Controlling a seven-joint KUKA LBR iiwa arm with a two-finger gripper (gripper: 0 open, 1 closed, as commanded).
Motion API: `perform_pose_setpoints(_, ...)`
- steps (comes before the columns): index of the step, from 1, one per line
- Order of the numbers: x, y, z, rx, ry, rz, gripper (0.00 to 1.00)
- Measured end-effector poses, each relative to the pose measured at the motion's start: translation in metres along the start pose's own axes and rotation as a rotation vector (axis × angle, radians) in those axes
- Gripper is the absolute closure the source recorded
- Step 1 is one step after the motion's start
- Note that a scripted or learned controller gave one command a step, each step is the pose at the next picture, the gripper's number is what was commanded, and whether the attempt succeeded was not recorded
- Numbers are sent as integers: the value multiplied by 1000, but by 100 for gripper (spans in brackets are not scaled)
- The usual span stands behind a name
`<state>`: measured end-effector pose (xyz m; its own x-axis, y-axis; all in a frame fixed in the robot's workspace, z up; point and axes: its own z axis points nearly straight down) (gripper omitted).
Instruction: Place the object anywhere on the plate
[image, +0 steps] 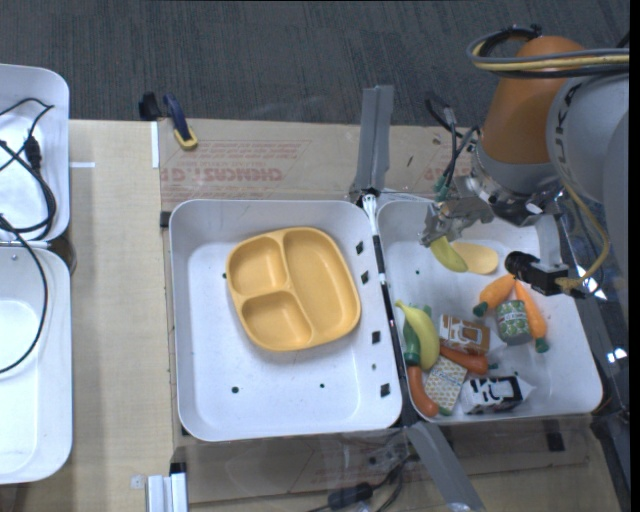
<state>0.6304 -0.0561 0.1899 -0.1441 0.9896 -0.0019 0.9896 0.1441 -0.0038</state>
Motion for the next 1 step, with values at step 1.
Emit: perform_pose_setpoints(1, 95, 22, -1, -2, 0, -291, 100)
